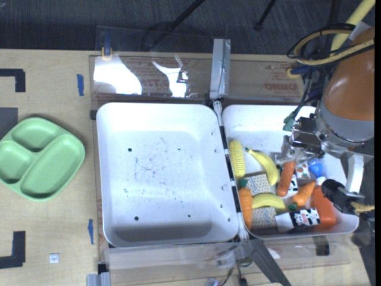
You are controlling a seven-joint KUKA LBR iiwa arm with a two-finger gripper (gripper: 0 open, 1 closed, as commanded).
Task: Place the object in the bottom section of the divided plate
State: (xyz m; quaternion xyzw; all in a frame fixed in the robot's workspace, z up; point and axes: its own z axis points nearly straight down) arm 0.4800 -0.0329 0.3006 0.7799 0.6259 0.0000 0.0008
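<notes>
The gripper (296, 151) hangs over the right bin (256, 119), just above a heap of glossy plastic corn (237, 158), bananas (265, 165) and carrots (286, 179); whether it is open or closed cannot be told. The smooth green divided plate (39, 157) lies far left on bare wooden bench (47, 64), with the wide left bin (161, 171) between.

Two white bins sit on the worktop (53, 231): the left bin (161, 165) well away from the gripper, the right bin (256, 121) beneath it.
</notes>
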